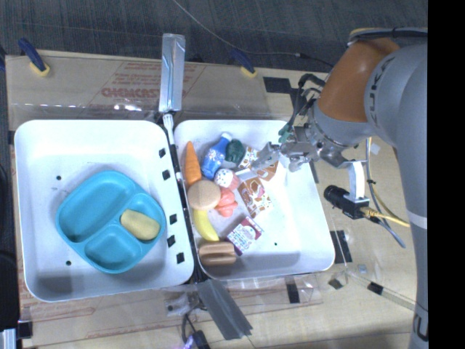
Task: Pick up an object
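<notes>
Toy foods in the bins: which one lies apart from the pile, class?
The yellow oval potato-like toy: it rests alone in the blue divided plate in the left white bin.

Mixed toy foods (218,195) heaped in right bin's (305,246) left half.

This is a robotics lab test cell, not a home. A pale wooden bench (378,267) sits on dark grey carpet (87,13), with blue spring clamps (33,57) along its far edge and loose cables (385,220) at the right. Two shallow white plastic bins (29,217) hold toy play food (218,195) beside a grey and orange industrial arm (378,71).
</notes>
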Robot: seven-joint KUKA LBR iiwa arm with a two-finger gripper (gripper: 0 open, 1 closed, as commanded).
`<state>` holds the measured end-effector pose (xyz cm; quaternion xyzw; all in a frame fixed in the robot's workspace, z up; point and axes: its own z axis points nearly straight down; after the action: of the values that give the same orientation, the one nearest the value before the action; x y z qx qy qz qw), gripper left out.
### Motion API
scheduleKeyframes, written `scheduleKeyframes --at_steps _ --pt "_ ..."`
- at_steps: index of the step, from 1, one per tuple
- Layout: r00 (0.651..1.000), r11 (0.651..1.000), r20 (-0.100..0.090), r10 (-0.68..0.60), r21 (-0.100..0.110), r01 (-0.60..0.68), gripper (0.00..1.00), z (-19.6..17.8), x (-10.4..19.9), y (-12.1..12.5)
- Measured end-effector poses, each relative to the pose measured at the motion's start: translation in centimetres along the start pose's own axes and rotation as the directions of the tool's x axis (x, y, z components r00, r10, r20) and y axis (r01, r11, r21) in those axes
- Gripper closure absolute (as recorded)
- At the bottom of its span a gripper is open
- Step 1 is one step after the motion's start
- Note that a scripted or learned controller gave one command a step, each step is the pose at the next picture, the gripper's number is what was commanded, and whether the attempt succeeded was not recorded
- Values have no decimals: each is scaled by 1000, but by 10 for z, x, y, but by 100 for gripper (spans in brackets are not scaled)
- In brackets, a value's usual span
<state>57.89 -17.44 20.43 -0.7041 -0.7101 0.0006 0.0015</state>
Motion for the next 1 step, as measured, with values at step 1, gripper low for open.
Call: scheduleKeyframes --at_steps 1 --pt "999 999 2 43 -23 -43 0 88 -27 -5"
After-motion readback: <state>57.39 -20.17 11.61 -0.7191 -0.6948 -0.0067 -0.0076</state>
